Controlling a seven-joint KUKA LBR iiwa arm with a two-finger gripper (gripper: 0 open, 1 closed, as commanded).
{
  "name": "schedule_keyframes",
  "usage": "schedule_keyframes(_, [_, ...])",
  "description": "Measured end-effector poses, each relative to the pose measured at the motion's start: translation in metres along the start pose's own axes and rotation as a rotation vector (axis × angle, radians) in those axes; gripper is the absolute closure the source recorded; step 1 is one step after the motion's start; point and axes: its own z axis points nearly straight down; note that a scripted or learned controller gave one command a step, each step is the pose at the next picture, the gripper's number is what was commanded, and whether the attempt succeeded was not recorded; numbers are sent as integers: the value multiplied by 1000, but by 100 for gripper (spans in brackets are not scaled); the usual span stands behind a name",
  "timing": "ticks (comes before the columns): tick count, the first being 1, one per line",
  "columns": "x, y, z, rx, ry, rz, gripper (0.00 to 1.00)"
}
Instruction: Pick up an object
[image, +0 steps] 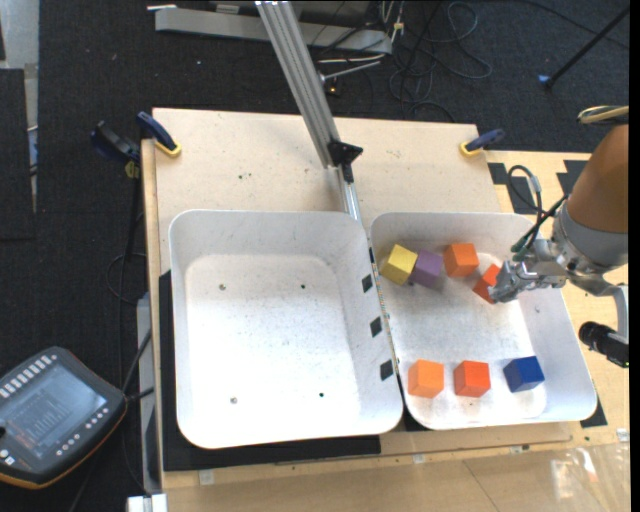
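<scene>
A red block (486, 283) sits at the right bin's (560, 330) far right, pinched between the gripper's (503, 285) closed fingers. Just left lie orange (460, 259), purple (428, 268) and yellow (399, 264) blocks. Two orange blocks (449, 379) and a blue one (523, 373) line the near edge.

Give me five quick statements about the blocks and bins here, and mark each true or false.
1. The yellow block sits in the right bin. True.
2. The blue block lies in the left bin. False: it is in the right bin, at the end of the near row.
3. The purple block touches the yellow block. True.
4. The gripper hovers over the left bin. False: it is over the right bin, at a red block.
5. Three green blocks line the near row. False: two orange, one blue.
</scene>
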Motion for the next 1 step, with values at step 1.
schedule_keyframes(1, [0, 2, -54, -1, 0, -1, 100])
